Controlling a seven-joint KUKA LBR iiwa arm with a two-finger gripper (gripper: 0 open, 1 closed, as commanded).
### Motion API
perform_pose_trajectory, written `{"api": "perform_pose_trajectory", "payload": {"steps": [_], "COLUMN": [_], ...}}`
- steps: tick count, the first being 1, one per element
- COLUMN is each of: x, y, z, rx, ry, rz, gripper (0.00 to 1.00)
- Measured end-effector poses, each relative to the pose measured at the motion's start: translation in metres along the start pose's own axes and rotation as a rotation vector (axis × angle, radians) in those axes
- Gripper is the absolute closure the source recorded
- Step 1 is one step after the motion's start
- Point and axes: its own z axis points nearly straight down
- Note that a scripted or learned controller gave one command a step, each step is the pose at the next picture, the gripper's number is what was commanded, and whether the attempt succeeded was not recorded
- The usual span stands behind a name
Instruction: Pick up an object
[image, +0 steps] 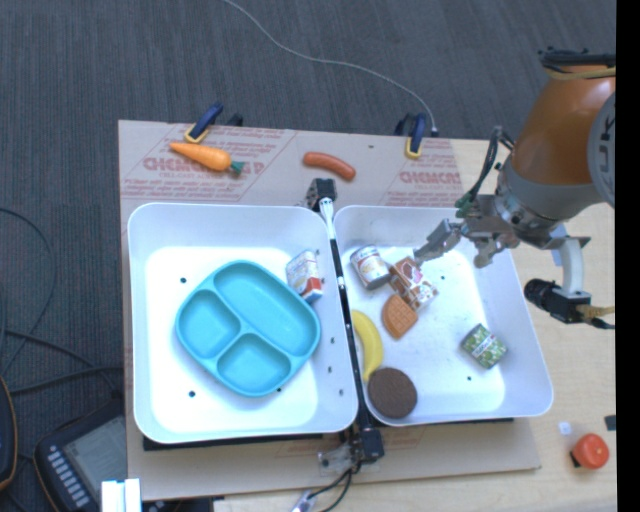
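My gripper hovers over the back of the right bin, its two fingers spread open with nothing between them. Just to its left lie a small tin can and a brown snack packet. An orange waffle-like biscuit rests below the packet. A banana lies along the bin's left wall, with a round chocolate cookie at the front. A green box sits apart towards the right.
The left bin holds a blue divided plate and a small carton by the shared wall. A toy carrot, a sausage and clamps lie on the cardboard behind the bins.
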Motion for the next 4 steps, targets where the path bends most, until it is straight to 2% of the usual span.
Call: {"api": "perform_pose_trajectory", "payload": {"steps": [1,2,3,4], "x": [-0.009,0.015,0.017,0.017], "y": [-0.042,-0.033,-0.032,-0.032], "z": [0.158,0.161,0.150,0.150], "rx": [0.001,-0.008,-0.010,-0.009], "ry": [0.001,-0.007,-0.004,-0.003], "rz": [0.001,0.005,0.003,0.003], "gripper": [0.00,0.00,1.00,0.00]}}
